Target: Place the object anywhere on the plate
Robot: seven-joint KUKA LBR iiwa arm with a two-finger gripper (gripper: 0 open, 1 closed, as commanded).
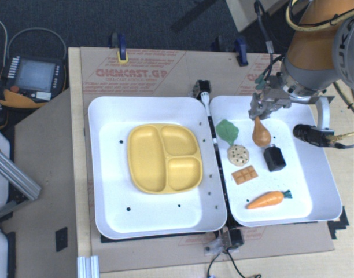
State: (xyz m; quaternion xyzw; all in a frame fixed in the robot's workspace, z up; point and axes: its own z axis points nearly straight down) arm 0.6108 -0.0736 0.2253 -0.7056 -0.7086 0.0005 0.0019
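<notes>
Single fixed camera, mounted above the desk (pixel 165 68) and looking down at a slant. It is sitting far enough back that both white bins are fitting whole in frame: the left bin (pixel 107 155) with the yellow plate (pixel 164 157) is lying near centre, the right bin (pixel 316 178) is running toward the right side. The desk's far edge with its clamps (pixel 122 48) is showing toward the top, the near edge toward the bottom. Dark floor is filling the top of the frame, and a handheld control pendant (pixel 32 77) is resting off the desk at the left. The arm (pixel 321 33) is entering from the upper right corner, its upper part cropped by the frame.
</notes>
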